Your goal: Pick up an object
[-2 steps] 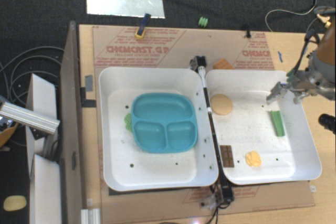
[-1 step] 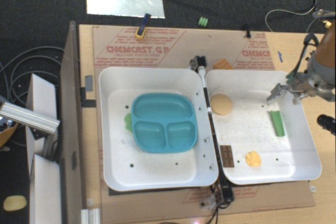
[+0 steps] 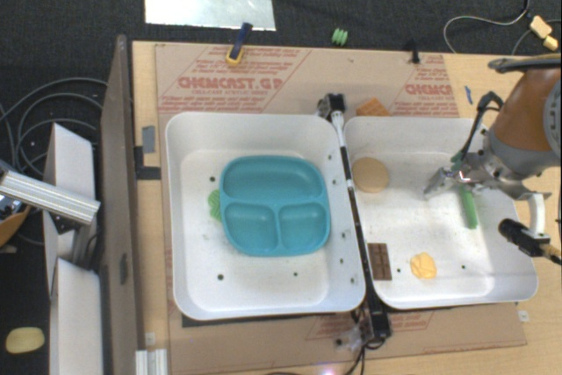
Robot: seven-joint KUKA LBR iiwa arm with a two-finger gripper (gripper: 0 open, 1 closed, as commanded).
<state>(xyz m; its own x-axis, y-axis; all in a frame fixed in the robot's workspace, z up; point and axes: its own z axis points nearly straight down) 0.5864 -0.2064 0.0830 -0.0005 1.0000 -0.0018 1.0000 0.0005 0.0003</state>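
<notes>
1. From where I stand the arm (image 3: 527, 123) comes in at 3 o'clock and hangs over the right bin (image 3: 505, 281), its orange band up near the bin's 2 o'clock corner.

2. The gripper (image 3: 450, 180) sits low over the bin's upper middle, pointing toward 9 o'clock. How wide the claw stands I cannot tell; the metal parts blur together at this slant.

3. Nothing looks lifted. I would judge the pick as not yet made, with the approach perhaps in hand.

4. The nearest candidate is the green stick (image 3: 470, 209), lying on the floor of the bin just at 5 o'clock of the gripper, running roughly 12 to 6. It looks to rest flat, not between any fingers.

5. Other things on offer in the same bin: a tan disc (image 3: 371, 175) at 9 o'clock of the gripper, near the bin's left wall; a yellow lump (image 3: 423, 265) toward 6 o'clock; a brown bar (image 3: 378, 260) at the bin's 7 o'clock edge.

6. The left bin (image 3: 189, 189) holds a teal tray (image 3: 274, 205) with a green scrap (image 3: 214, 205) poking out at its 9 o'clock side, well apart from the arm.

7. Left to do, as I judge it: settle over one thing, close on it, and raise it clear. The stick seems the likeliest choice.
</notes>
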